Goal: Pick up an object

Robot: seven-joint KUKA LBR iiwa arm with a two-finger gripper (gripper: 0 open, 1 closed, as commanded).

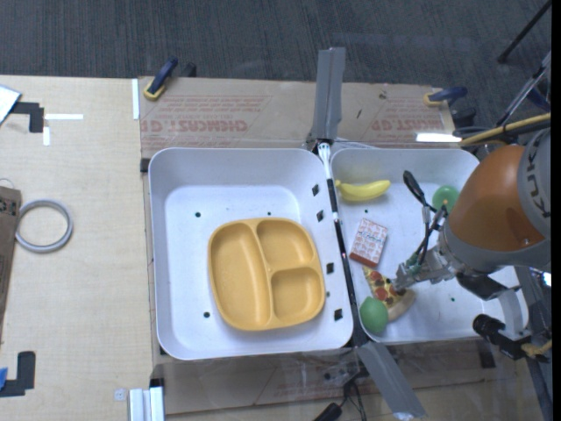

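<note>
Two shallow white bins sat side by side on a bench, seen from above at a slant. The left bin held a yellow divided plate with three compartments, lying flat near its middle. The right bin held several small things: a yellow banana at its far left corner, a small red and white packet nearer the middle, a toy pizza slice toward the near left, and a green round fruit touching the slice at the near left corner. A green ball lay further right, partly hidden behind the arm.

The grey arm with its orange band reached in from the right over the right bin. Its gripper hung low, just above the far end of the pizza slice. How wide its jaws stood could not be told, and nothing could be seen held in it.

A roll of tape lay on the bench well to the left of the bins.
</note>
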